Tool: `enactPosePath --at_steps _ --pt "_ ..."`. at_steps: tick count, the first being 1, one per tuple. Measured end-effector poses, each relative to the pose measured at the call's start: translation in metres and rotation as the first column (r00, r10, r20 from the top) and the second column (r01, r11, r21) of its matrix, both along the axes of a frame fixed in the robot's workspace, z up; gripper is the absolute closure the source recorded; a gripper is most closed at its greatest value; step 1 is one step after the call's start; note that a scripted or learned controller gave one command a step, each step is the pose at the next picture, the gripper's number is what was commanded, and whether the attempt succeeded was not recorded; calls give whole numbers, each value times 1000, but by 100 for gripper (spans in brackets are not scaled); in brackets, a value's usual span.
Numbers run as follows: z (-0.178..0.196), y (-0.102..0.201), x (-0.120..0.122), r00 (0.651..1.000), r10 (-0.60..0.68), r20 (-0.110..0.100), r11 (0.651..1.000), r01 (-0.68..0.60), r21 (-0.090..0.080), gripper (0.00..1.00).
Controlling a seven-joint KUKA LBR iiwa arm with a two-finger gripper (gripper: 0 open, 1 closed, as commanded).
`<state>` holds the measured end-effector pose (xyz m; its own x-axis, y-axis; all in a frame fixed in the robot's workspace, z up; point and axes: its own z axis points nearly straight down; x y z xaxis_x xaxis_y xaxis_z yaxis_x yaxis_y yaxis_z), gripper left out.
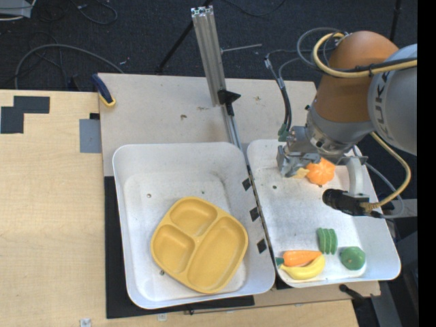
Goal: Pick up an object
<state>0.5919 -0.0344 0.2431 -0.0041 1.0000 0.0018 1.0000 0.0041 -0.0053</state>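
Left of the gripper's (294, 161) jaws and nearer the camera, a yellow divided plate (199, 244) lies flat in the left bin (126, 165), well apart from them. The right bin (296, 213) sits beneath the jaws, its rim touching the other bin's. Behind the jaws and to their left, an aluminium post (208, 53) rises from the board. Farther left lies a blue-handled tool (103, 90), then a pale wooden tabletop (48, 203). Dark cables (61, 52) trail across the floor behind.

Partial letters "KU" legible on grey arm (398, 97) housing, right side; nothing else readable.
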Motion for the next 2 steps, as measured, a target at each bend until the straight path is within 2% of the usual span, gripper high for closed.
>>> enactPosePath --at_steps 1,2 --pt "6 53 -9 1000 1 1 1000 -1 0 100" --pt "0 94 -19 1000 0 0 1000 0 -1 100"
